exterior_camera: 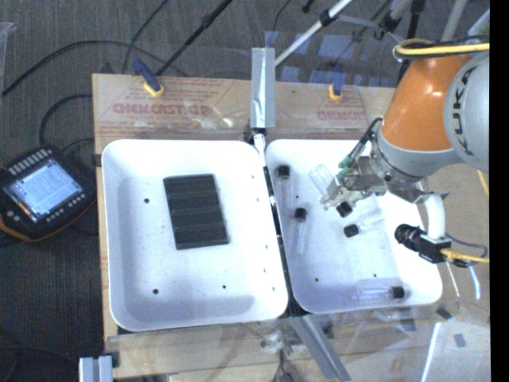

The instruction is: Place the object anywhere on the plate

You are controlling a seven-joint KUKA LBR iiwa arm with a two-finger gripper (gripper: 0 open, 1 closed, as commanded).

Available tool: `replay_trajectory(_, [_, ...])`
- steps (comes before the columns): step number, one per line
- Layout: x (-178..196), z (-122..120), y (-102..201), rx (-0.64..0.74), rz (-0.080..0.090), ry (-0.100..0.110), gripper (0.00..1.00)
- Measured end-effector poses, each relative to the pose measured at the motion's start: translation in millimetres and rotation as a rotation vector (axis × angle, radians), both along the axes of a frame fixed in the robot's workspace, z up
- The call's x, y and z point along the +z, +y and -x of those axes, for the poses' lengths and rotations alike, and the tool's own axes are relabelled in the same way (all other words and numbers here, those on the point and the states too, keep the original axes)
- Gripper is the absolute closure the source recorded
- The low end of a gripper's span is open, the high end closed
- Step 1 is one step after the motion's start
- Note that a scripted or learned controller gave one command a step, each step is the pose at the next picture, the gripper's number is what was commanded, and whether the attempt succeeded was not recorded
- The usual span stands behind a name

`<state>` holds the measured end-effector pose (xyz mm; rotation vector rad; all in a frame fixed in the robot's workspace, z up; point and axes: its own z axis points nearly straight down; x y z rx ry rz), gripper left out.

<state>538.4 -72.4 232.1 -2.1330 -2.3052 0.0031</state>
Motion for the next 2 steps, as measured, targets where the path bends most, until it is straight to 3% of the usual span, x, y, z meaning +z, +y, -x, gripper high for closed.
replay_trajectory(1, [-49.8,-37.3,50.5,0.018,0.0,0.002,1.0])
replay_trajectory(2, [-31.0,-20.9,145.6,0.433,-0.002,0.001,1.0])
